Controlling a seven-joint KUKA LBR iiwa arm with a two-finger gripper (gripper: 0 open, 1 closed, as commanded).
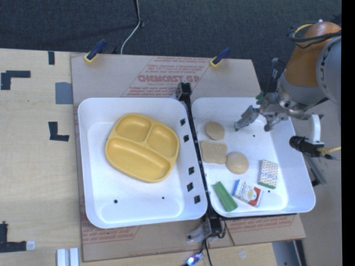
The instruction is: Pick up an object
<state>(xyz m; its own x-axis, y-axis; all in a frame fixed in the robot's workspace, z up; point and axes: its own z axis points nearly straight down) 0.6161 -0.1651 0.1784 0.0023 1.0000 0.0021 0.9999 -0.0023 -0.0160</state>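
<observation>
We see the claw (256, 121) spread wide and holding nothing, poised above the right white bin (288, 173). Nothing is lifted yet, we judge: the round tan cookie-like piece (214, 130) lies just left of it, awaiting descent and grasp.

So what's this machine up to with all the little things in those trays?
A robot arm is reaching over the right bin, its gripper open above the bin's far end and holding nothing. Below lie three tan pieces, a green block and two small boxes. The left bin holds a yellow divided plate.
</observation>
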